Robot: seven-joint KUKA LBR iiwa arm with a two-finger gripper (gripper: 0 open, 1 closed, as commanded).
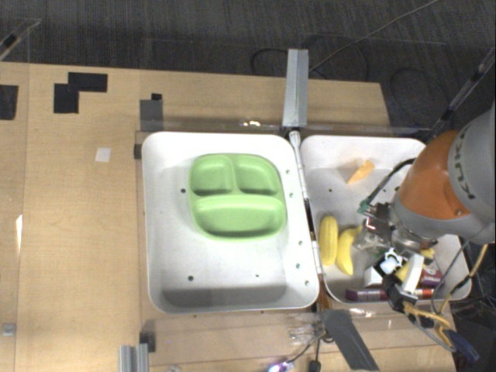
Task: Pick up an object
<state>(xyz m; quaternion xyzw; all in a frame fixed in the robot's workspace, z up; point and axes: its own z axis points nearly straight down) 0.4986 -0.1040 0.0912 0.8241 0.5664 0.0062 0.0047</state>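
The right bin (333,157) holds several small items. Two yellow banana-shaped pieces (329,239) (346,253) lie side by side near its left wall. An orange wedge (359,171) rests at the back. A dark marker (364,293) lies along the front wall, beside a white and black item (388,266). My gripper (377,237) hangs low over the middle of this bin, just right of the yellow pieces, under the arm's orange band (434,184). The wrist hides what lies directly beneath it.
The left bin (167,270) carries a green divided plate (236,194) at its centre. A metal post (295,87) stands behind the seam between the bins. Cables and small parts (434,316) trail at the front right corner.
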